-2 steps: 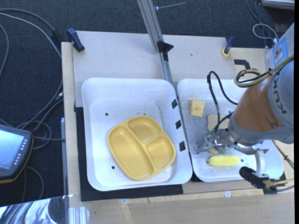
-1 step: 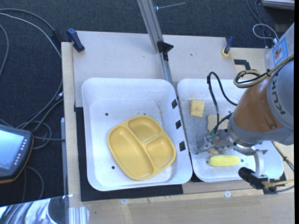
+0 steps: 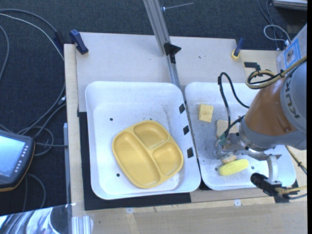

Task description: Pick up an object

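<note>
Corn [image 3: 233,167] below hand [image 3: 225,151], cheese [image 3: 205,113], tray [image 3: 147,153]

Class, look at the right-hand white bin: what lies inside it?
Inside the right bin lie a yellow cheese-like block and a yellow corn cob. The arm covers part of the bin, so anything beneath it is hidden.

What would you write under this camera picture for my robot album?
Robot arm reaches into the right bin above a toy corn and cheese; a yellow tray sits in the left bin.
</note>
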`<control>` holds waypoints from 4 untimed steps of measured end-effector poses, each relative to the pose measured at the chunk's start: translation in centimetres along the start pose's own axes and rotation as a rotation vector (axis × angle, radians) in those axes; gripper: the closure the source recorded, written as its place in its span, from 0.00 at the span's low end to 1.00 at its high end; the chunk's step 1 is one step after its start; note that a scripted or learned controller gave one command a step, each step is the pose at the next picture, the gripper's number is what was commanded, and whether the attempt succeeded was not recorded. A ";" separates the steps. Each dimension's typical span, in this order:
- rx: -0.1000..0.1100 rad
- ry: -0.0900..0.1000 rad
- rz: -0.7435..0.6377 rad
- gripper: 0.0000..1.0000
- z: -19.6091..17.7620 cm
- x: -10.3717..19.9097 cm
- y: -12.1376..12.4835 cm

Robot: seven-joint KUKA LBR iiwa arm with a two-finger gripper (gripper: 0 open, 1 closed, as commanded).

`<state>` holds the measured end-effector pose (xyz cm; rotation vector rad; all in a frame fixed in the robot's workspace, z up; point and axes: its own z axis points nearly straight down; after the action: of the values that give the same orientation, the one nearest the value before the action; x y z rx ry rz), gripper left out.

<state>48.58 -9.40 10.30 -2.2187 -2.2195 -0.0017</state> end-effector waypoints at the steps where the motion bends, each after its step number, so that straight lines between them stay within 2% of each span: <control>1: -0.008 -0.004 -0.001 1.00 -4.6 0.4 0.8; 2: -0.009 -0.004 -0.003 1.00 -10.1 1.5 1.0; 3: -0.008 -0.004 -0.001 1.00 -14.6 1.2 0.7; 4: -0.004 -0.001 -0.008 1.00 -14.9 7.4 1.7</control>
<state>50.34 -2.09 25.18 -2.2125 -2.2310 -0.0055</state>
